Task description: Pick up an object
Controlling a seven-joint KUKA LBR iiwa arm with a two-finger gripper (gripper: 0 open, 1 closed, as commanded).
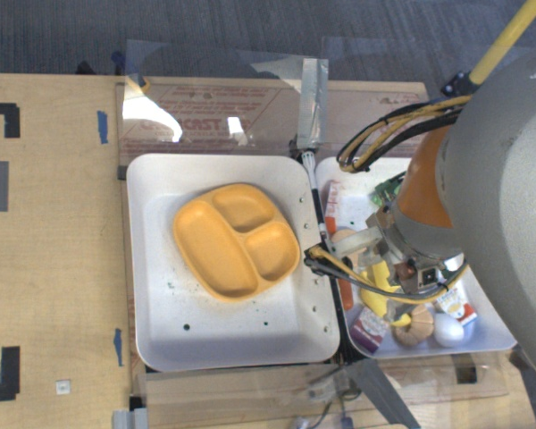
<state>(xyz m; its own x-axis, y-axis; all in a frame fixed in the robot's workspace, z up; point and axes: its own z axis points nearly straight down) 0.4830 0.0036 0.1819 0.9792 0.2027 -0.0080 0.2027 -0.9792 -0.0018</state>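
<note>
The arm is lowered over the crowded right bin (pixel 496 333); the left bin (pixel 152 239) is taken up by a yellow divided plate (pixel 237 239).

Much of the right bin is covered by the grey arm (pixel 500 177) and its orange band (pixel 422 190), so the gripper (pixel 395 271) is largely masked by the wrist and cables, and whether it is parted or closed cannot be told. Beside the wrist, towards the plate, a red-and-white packet (pixel 331 206) is seen near the rim between the bins. Below the wrist, a yellow banana-like item (pixel 375 298), a purple item (pixel 369 331), a brown lump (pixel 417 329) and a white egg-like object (pixel 448 330) are crowded together, partly overlapped and hard to separate. A green item (pixel 389 189) is half hidden at the band's edge.
</note>
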